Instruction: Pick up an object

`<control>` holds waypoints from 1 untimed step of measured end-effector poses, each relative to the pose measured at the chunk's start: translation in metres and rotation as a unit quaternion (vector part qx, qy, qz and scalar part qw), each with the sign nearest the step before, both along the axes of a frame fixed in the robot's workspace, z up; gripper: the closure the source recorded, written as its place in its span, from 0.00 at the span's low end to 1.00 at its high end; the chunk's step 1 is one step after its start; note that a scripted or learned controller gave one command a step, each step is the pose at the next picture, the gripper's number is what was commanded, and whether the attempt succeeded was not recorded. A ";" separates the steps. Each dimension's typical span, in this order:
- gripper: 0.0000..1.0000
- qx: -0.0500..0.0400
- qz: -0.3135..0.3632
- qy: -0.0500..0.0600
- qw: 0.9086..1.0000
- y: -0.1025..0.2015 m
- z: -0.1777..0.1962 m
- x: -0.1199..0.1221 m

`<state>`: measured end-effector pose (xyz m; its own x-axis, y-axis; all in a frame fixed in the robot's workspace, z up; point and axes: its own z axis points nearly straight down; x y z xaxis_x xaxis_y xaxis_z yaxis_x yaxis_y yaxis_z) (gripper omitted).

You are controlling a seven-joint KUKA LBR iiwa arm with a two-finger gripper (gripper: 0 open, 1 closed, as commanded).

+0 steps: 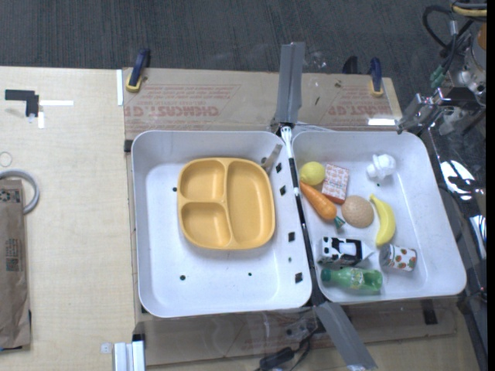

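The right bin [442, 207] holds several items: a yellow lemon [312, 173], a pink patterned packet [336, 182], an orange carrot [319, 202], a tan egg-shaped object [357, 211], a banana [384, 220], a small white object [380, 166], a black-and-white box [342, 248], a green bottle [352, 279] and a small printed can [398, 258]. My gripper [416, 114] hangs at the bin's far right corner, above the rim and apart from every item. Nothing shows in its grasp.
The left bin [155, 277] carries a yellow divided plate [228, 203]. A grey divider bar [290, 83] runs between the bins at the back. Cables and arm hardware [464, 68] crowd the upper right. A brown paper bag [14, 261] lies at far left.
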<state>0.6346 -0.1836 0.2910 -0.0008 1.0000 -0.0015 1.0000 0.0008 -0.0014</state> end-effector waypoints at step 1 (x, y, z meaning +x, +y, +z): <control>0.00 0.000 0.006 0.001 1.000 0.030 -0.088 -0.084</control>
